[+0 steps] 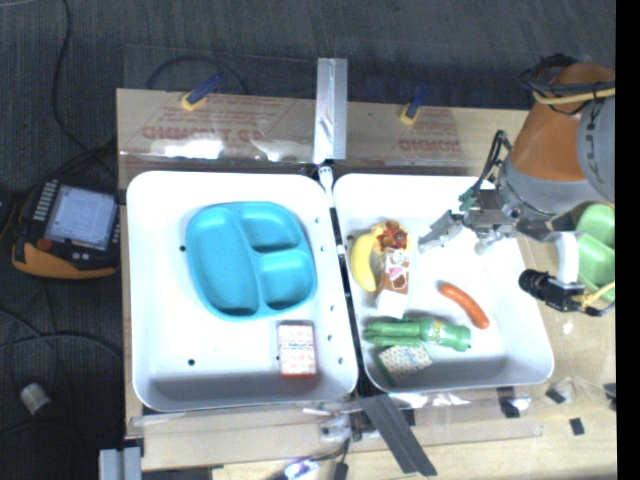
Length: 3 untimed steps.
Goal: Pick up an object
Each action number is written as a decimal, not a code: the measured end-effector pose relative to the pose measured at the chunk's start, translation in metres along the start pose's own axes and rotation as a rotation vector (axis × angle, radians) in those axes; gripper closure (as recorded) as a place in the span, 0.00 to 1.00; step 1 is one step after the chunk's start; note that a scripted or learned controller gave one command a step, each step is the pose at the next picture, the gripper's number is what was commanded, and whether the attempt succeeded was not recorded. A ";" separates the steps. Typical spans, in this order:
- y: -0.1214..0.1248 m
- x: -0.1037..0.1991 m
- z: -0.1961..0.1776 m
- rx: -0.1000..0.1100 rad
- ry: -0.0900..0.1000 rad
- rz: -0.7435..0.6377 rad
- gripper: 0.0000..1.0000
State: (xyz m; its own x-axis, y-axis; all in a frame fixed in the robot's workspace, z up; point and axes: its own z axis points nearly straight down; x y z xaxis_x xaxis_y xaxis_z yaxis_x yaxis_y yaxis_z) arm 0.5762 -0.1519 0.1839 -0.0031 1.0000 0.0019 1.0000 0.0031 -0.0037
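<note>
Nothing lifted yet: claw [462, 230] hovers over right bin [535, 353], fingers apparently spread and bare, near the sausage [465, 304]; grasp remains undone.

1. The 2 bins [150, 368] are white.
2. At 9 o'clock, the divided tray [250, 258] is turquoise.
3. The banana [362, 260] is yellow.
4. The sausage [464, 303] is orange-red.
5. At 5 o'clock, the bottle [418, 332] is green.
6. The arm [560, 148] shows orange and grey.

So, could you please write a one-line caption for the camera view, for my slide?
KUKA arm's gripper hovers open over the right bin, above a banana, sausage and green bottle.
</note>
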 end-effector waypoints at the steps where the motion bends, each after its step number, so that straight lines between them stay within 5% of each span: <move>1: -0.027 -0.039 0.090 -0.001 -0.002 0.085 0.00; 2: -0.024 -0.025 0.073 0.000 0.001 0.122 0.00; 3: -0.045 -0.048 0.094 -0.013 0.005 0.102 0.00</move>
State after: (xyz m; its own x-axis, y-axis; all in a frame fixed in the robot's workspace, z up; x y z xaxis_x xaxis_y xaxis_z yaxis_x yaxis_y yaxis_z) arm 0.5314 -0.2002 0.0903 0.0990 0.9951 0.0067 0.9950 -0.0990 0.0089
